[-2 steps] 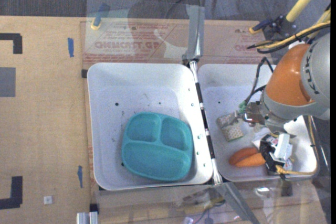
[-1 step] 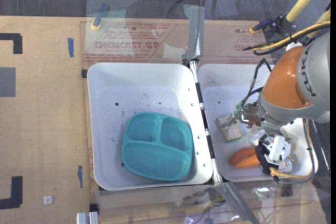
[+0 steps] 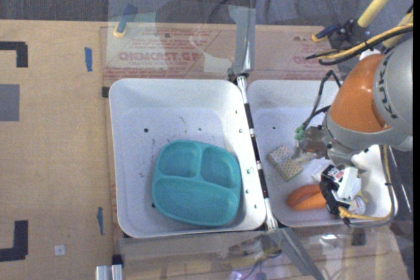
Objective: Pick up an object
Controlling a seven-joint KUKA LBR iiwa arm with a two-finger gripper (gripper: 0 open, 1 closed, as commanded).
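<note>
From my remote seat I see the arm (image 3: 371,98) hanging low over the right bin (image 3: 262,108), its gripper (image 3: 308,147) just above a small speckled sponge-like block (image 3: 283,162) lying mid-bin near the divider. I cannot tell whether the tool is spread or closed (the wrist housing hides it). An orange object (image 3: 305,196) rests nearer the bin's front edge, partly under the wrist and its cables. The left bin (image 3: 128,141) carries a teal divided tray (image 3: 197,182) toward its front right corner. My worry: the block is thin and tilted, so a descent slightly off-centre could nudge it toward the divider wall, or close on nothing.
</note>
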